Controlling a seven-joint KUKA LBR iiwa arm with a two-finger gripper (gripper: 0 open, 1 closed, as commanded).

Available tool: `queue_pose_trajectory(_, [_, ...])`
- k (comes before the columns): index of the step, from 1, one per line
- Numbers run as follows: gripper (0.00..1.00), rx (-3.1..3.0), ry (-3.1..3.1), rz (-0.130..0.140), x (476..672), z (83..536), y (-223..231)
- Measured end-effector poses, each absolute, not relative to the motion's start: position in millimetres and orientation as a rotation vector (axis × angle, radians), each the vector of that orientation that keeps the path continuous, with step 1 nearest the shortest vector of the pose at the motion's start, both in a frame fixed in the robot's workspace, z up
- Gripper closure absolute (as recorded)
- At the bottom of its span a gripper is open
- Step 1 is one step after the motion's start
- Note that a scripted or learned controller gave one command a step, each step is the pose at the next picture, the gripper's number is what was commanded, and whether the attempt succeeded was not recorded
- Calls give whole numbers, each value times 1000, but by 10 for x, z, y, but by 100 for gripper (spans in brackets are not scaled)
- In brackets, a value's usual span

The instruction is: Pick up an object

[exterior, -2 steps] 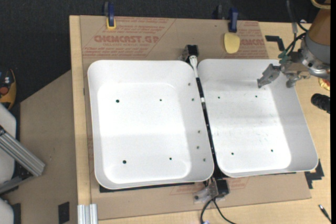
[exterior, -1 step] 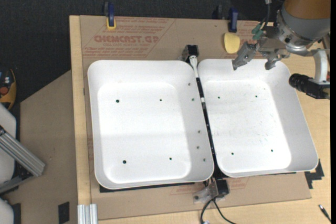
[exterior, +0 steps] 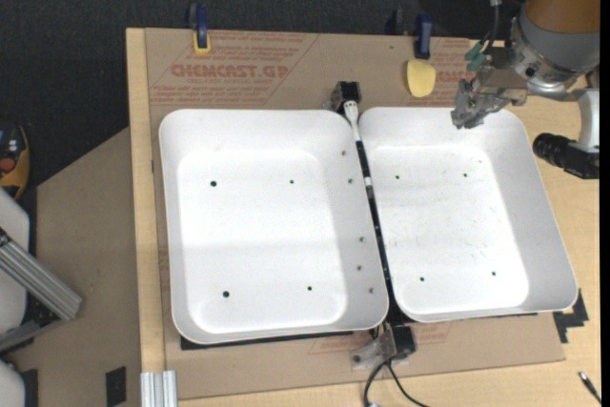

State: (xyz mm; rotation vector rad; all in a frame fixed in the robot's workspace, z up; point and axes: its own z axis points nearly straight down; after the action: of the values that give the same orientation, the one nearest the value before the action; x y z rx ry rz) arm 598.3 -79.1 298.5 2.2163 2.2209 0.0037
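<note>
Pale yellow object (exterior: 420,77) lying on the brown board (exterior: 286,62) just beyond the far left corner of the right bin (exterior: 534,234), below a blue clamp (exterior: 423,35). Gripper (exterior: 469,112) above the right bin's far rim, right of the object and apart from it; finger state cannot be told. Left bin (exterior: 191,234) adjoins the right bin.

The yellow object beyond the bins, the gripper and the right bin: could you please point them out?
yellow object (exterior: 420,77): camera view, its middle.
gripper (exterior: 464,117): camera view, between fingertips.
right bin (exterior: 457,214): camera view, bare floor.
</note>
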Motion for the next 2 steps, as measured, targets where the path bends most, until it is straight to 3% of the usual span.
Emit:
queue_pose_trajectory(1, [100,2218,2207,7,6100,3846,-1415])
queue_pose_trajectory(2, [100,2223,2231,-7,6563,2897,-1117])
